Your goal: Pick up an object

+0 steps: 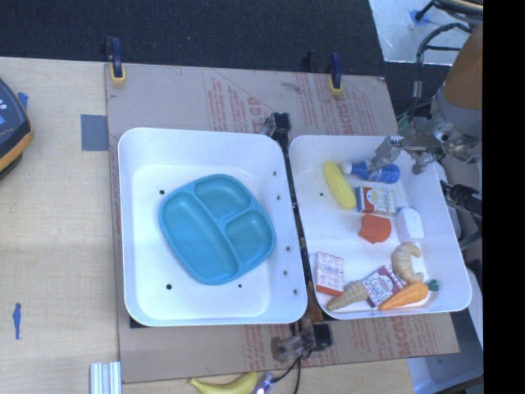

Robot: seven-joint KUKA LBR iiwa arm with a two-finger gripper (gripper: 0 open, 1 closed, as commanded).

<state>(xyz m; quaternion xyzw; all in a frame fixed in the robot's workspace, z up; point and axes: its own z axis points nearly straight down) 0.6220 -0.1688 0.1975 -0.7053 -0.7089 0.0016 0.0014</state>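
Observation:
The right bin holds several toy foods: a yellow corn cob, a blue bottle, a small red and white carton, a red piece, a white block, a croissant, a carrot, an ice cream cone and two red and white packets. My gripper hovers over the bin's far right corner, just right of the blue bottle. It is open, with nothing between its fingers.
A blue divided plate lies in the left bin. A banana lies on the bench below the bins. A dark device sits at the left edge. Clamps hold the cardboard underlay.

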